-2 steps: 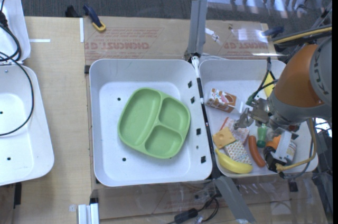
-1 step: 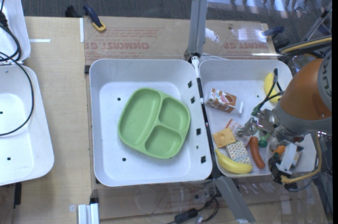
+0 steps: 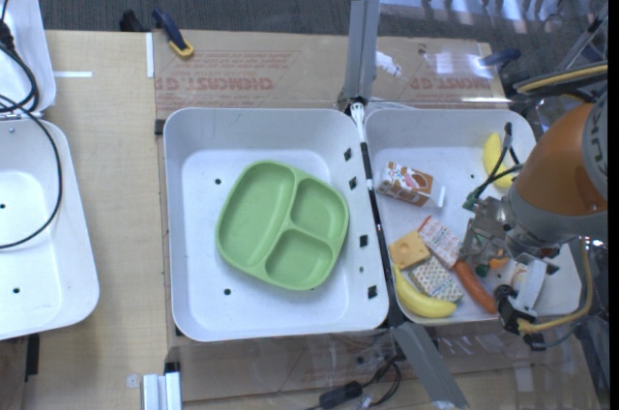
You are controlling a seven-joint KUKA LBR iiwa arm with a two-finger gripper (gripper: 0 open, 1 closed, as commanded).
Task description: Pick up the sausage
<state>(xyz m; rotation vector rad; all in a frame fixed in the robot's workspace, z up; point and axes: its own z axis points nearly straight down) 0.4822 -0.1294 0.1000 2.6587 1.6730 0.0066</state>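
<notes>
The sausage lies in the right bin, near its 5 o'clock corner, beside the banana and crackers. The gripper hangs just above it, at its 12 o'clock, likely because it wants to grab it. I cannot tell what state the gripper is in. The green plate sits in the left bin, maybe waiting for food.

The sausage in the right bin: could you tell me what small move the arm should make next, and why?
Probably a short descent straight onto the sausage. The gripper sits just above its upper end, in the right bin, and nothing shows between it and the sausage. The sausage lies slanted beside the cracker pack and banana, so a slight shift along it, away from them, may help.
</notes>
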